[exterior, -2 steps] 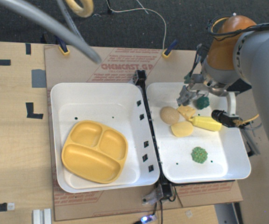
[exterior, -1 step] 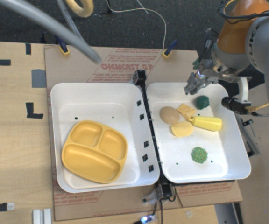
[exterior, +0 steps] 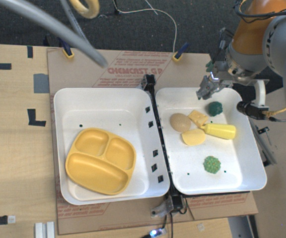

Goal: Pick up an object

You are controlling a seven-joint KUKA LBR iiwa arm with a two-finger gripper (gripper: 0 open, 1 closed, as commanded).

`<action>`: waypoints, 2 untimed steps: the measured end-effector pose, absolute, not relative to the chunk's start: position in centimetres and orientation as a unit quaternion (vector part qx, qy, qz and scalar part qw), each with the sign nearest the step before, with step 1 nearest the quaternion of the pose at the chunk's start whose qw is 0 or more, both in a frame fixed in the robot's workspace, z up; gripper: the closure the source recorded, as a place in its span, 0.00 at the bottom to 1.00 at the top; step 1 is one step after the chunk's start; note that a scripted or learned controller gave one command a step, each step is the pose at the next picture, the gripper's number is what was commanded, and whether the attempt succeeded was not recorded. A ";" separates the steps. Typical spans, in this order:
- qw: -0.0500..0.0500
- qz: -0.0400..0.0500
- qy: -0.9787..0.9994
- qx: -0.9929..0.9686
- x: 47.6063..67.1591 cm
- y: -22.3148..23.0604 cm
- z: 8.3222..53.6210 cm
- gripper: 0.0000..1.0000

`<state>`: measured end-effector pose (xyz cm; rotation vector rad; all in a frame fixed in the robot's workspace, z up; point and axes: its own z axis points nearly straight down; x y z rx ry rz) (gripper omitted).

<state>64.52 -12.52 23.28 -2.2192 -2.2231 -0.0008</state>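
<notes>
Two shallow white plastic bins: left bin (exterior: 63,108), right bin (exterior: 242,167). One yellow three-compartment plate (exterior: 101,160). Two green round pieces (exterior: 214,108) (exterior: 212,164). Four yellow or tan food-shaped pieces (exterior: 179,122) (exterior: 198,117) (exterior: 220,130) (exterior: 193,138).

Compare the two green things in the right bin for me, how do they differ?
The dark green piece is a deep teal green; the light green piece is paler and speckled. The dark green piece sits at the far end of the right bin, just below the end effector; the light green piece lies toward the near end, apart from the other items. The dark one looks smoother, the light one bumpy. Both are small, roundish and of similar size.
</notes>
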 end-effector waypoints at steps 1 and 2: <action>0.002 0.001 -0.709 -0.705 62.2 -7.0 22.2 1.00; 0.002 0.001 -0.709 -0.705 60.6 -1.6 21.2 1.00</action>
